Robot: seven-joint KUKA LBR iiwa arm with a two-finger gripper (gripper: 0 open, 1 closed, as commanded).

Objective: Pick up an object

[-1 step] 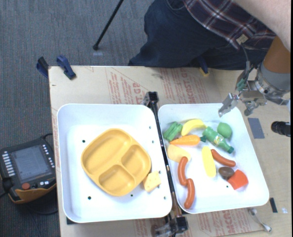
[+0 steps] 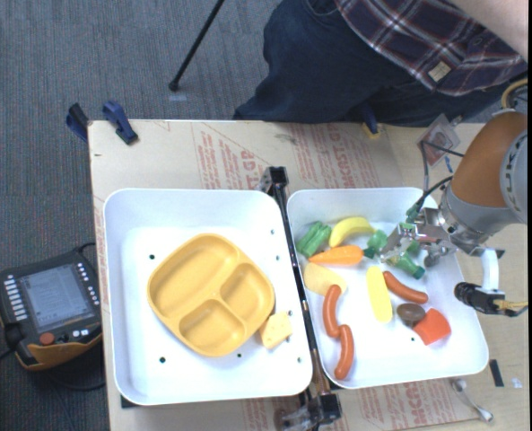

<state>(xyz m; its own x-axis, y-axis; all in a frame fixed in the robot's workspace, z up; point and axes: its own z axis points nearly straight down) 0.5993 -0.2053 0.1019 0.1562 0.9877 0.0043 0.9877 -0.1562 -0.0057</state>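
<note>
two bins sit side by side on the bench [image 2: 203, 146]. the left bin [image 2: 122, 268] holds a sectioned tray [image 2: 210, 293]. toy foods lie in the right bin [image 2: 463, 353], sausages [image 2: 338, 330] nearest the divide.

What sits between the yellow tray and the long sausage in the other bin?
In the camera view, a yellow cheese wedge lies between the yellow tray and the sausage.

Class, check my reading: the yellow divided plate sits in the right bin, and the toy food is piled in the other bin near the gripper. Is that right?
Not quite. The camera view shows the yellow divided plate in the left bin; the toy food lies in the right bin, near the gripper.
</note>
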